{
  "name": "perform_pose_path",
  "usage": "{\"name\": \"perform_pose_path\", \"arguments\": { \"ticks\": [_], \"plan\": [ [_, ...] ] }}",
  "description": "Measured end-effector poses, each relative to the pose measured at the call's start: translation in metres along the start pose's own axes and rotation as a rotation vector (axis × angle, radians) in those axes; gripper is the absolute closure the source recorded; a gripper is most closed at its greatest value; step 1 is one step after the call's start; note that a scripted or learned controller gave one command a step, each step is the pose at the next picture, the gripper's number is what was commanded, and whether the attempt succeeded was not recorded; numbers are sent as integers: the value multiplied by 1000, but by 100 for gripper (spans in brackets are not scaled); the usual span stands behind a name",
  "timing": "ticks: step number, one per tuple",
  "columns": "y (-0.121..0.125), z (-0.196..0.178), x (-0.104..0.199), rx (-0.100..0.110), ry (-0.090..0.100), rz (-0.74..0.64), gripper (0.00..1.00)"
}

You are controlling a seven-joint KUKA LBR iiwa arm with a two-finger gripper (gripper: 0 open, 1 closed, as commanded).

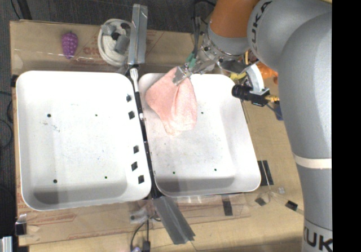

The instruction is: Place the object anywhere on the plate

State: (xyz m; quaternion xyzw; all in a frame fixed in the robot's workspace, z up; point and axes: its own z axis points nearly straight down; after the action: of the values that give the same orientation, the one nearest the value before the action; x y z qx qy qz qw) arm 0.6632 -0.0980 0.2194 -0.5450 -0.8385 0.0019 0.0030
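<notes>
A pink cloth (174,104) hangs bunched over the far left part of the right bin (217,158), its lower folds near or on the bin floor. Its top corner is pinched between the fingers of my gripper (184,73), which reaches down from the orange-banded wrist (237,11) at the bin's far edge. The gripper is shut on that corner.
The left bin (73,138) lies beside the right one, with a divider carrying black clips (135,149) between them. Behind the bins on the bench sit a purple grape-like toy (69,44), a white coiled item (114,42) and a grey metal bar (138,28).
</notes>
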Motion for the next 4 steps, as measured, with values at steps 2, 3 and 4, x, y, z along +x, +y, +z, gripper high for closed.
{"name": "perform_pose_path", "arguments": {
  "ticks": [2, 3, 4],
  "plan": [
    [22, -14, 97, 0, -1, -801, 100],
    [34, -17, 146, 1, 0, -1155, 100],
    [58, -10, 191, -4, -6, -1158, 100]
  ]
}}
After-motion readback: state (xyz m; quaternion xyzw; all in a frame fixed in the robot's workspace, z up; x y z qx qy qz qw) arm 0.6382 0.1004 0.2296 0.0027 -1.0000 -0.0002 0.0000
